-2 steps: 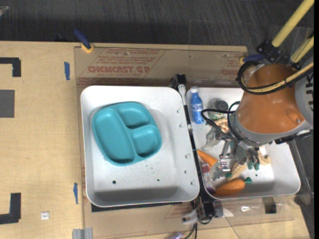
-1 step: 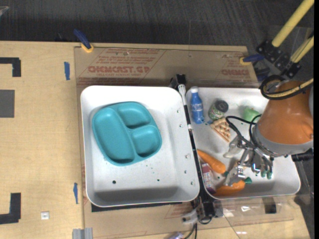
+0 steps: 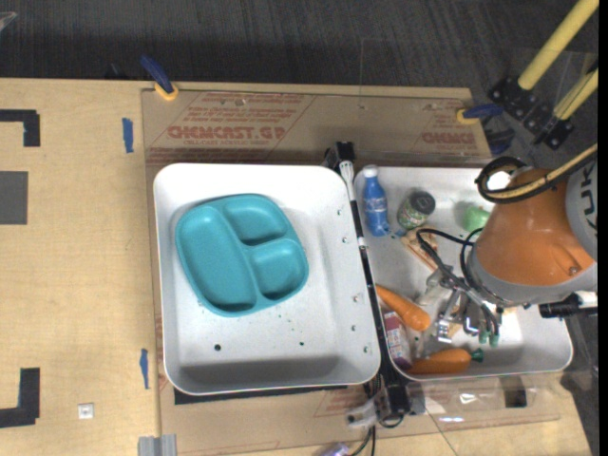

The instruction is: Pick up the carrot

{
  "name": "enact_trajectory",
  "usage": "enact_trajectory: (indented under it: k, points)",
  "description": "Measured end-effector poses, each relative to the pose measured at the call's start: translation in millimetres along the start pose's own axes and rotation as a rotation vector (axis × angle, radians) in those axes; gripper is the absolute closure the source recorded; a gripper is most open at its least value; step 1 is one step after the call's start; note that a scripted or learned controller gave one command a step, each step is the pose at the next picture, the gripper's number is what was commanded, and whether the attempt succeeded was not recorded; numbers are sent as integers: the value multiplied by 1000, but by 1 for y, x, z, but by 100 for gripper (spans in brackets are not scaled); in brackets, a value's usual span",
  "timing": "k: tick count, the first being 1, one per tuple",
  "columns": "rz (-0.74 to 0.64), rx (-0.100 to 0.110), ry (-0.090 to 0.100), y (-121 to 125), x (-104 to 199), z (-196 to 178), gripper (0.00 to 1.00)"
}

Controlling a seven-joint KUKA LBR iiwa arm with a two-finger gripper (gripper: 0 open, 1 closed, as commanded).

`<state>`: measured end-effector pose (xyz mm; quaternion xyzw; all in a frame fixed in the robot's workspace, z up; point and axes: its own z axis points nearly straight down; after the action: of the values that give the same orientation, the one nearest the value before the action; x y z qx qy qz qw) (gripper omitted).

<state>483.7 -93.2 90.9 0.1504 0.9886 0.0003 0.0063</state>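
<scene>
Carrot (image 3: 403, 309) lies in the right bin (image 3: 551, 357), close to that bin's left wall. It is a tapered orange piece, with its thin end up and to the left and its thick end down and to the right.

Reading across from the left, the left bin (image 3: 190, 364) bears a teal divided plate (image 3: 239, 252), well apart from the work. Past the divider, a blue bottle (image 3: 374, 200) lies along the top left of the right bin. A small can (image 3: 416, 207) and a green object (image 3: 472, 216) sit further along. A second orange piece (image 3: 442, 359) lies along the near wall below the carrot, and it could be mistaken for it.

The gripper (image 3: 454, 319) hangs low, just to the right of the carrot's thick end, under the orange wrist band (image 3: 527, 245). It sits among cables and clutter, so I cannot tell whether it is spread or pressed together. Nothing orange shows held in it, so I judge the grasp not yet made.

To do this step well, the gripper should shift left until it is centred over the carrot's thicker half. It should turn so that it closes across the carrot's width, not along its length. It should come down open and stay clear of the bin wall and the dark object (image 3: 393, 335) below the carrot. Too shallow a descent would likely pinch the slope of the carrot and squirt it away.
</scene>
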Motion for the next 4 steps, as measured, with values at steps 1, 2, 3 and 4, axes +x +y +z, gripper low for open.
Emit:
enact_trajectory:
  k: [1, 2, 3, 4]
  points:
    - [0, -2, -17, 1, -5, -13, 100]
    - [-132, 2, -9, -4, -4, -2, 100]
    - [-135, 0, -15, -2, -5, -1, 0]
    - [-102, -1, -2, 53, -40, -98, 0]
